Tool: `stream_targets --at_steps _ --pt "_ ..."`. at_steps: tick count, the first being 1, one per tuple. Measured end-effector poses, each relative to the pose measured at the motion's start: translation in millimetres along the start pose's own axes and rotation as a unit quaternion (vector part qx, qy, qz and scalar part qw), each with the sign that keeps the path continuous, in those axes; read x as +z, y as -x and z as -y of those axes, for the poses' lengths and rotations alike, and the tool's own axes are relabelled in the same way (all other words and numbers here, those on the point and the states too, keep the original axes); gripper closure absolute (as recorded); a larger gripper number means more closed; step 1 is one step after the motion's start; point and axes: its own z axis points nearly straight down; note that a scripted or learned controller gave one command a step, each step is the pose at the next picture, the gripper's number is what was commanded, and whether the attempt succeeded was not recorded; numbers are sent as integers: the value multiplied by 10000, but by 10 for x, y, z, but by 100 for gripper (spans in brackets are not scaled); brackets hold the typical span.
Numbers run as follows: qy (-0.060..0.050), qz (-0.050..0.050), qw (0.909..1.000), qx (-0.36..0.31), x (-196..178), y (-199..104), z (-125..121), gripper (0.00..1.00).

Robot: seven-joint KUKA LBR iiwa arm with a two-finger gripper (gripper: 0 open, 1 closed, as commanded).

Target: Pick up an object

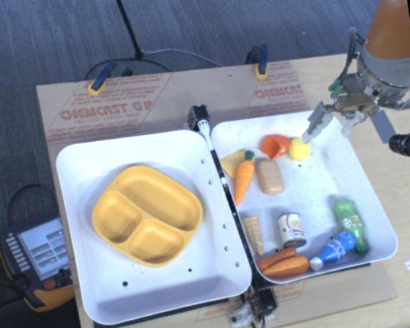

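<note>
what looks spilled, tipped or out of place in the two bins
Nothing looks spilled or damaged. The small can stands upright, while the green bottle and blue bottle lie on their sides in the right bin. The yellow divided tray sits askew in the left bin.

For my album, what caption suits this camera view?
Arm's tool hovers by a yellow ball in the right bin; yellow tray left.

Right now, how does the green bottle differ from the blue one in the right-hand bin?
The green bottle is larger and fatter; the blue bottle is slimmer. The green one lies along the bin's right wall, pointing up the picture, while the blue one lies slantwise near the front wall. Both lie flat in the same front right corner, close together.
</note>
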Motion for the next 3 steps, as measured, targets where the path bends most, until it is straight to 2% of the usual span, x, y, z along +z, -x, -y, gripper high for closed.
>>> stream_targets --at_steps 1,2,3 --pt "-12 -1 9938 1109 797 -551 664 0" --pt "3 -3 9932 1163 1551 -633 1034 0" --pt "6 10 9931 1170 1448 -619 1035 100"
